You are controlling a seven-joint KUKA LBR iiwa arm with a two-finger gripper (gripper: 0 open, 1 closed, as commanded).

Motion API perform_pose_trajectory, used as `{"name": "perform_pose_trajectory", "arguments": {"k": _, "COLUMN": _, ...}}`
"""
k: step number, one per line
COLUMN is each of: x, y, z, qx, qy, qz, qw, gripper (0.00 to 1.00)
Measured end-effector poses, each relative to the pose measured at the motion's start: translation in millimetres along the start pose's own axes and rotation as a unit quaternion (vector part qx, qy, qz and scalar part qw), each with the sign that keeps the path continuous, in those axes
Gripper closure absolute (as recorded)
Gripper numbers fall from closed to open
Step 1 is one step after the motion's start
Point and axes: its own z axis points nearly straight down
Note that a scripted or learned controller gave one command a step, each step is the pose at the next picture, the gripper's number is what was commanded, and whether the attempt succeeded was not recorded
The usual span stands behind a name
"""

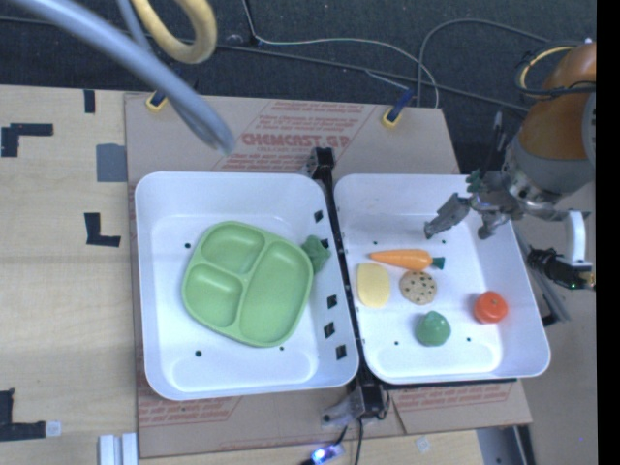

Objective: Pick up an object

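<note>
A: Where is the gripper [463, 213] now?

B: It hangs over the upper part of the right bin [504, 356], near the rim on the arm's side. Its fingers are spread apart, and I see nothing between them.

A: And which thing can it take?

B: The nearest is the carrot [402, 258]. It lies just below the gripper in the picture and a little to the left. Its long axis goes almost left to right, with the green end toward the right.

A: So how should the fingers stand?

B: I think they must close across the carrot, so one finger above it and one below it in the picture. If they close along the length, the carrot will probably slip out.

A: What else is in that bin?

B: A yellow piece [372, 284] and a cookie [418, 287] lie just under the carrot, close to it. A green ball [433, 328] and an orange ball [491, 306] are farther down. The green plate [248, 283] is in the left bin [170, 361], well apart.

A: Is there any risk?

B: The cookie is near, so a finger may push it.
</note>
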Motion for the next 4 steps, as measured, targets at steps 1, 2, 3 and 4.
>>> {"name": "perform_pose_trajectory", "arguments": {"k": 1, "x": 0, "y": 3, "z": -8, "qx": -0.007, "qy": -0.001, "qz": -0.002, "qw": 1.0000, "gripper": 0.00}}
{"name": "perform_pose_trajectory", "arguments": {"k": 2, "x": -3, "y": -1, "z": 38, "qx": -0.005, "qy": -0.002, "qz": -0.001, "qw": 1.0000, "gripper": 0.00}}
{"name": "perform_pose_trajectory", "arguments": {"k": 3, "x": -5, "y": -3, "z": 81, "qx": -0.005, "qy": -0.002, "qz": -0.002, "qw": 1.0000, "gripper": 0.00}}
{"name": "perform_pose_trajectory", "arguments": {"k": 4, "x": -4, "y": -2, "z": 128, "qx": -0.007, "qy": -0.002, "qz": -0.002, "qw": 1.0000, "gripper": 0.00}}
